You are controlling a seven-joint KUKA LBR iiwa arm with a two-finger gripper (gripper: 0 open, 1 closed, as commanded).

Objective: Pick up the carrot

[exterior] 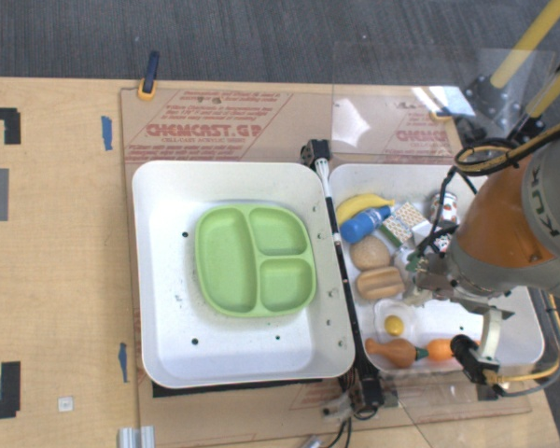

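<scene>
Hovering above right bin (518,329), claw (427,273) state unclear; carrot (393,351) lying by front wall.

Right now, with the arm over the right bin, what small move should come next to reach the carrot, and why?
Probably slide the gripper toward the view's lower left before any descent. It hangs over the middle of the right bin, next to the bread roll, while the carrot lies farther down by the bin's lower wall, just below the fried egg.

Arm (515,220) is reaching in from the right and angling steeply down (orange band (504,215) is facing the camera). Gripper (427,276) is hanging below the wrist (474,271), mostly hidden.
</scene>
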